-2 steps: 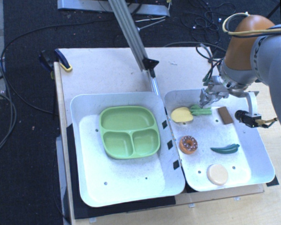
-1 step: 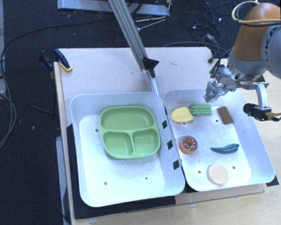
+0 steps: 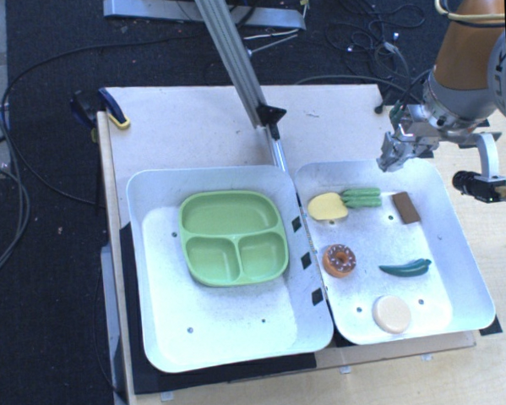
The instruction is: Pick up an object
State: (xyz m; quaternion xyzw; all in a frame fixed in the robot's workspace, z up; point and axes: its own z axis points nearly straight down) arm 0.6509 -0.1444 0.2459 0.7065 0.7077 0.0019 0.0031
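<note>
The right bin (image 3: 440, 230) holds several small toys: a yellow lemon-shaped piece (image 3: 327, 207), a green corn-like piece (image 3: 361, 198), a brown block (image 3: 405, 207), a chocolate donut (image 3: 339, 260), a teal pepper (image 3: 406, 268) and a pale round disc (image 3: 392, 314). My gripper (image 3: 393, 158) hangs above the bin's far edge, up and to the right of the green piece and just beyond the brown block. It touches none of them. Nothing shows between its fingers.
The left bin (image 3: 158, 329) bears a green divided plate (image 3: 234, 237). A slanted metal pole (image 3: 237, 58) crosses the back of the bench toward the gap between the bins. Cables lie on the dark floor behind.
</note>
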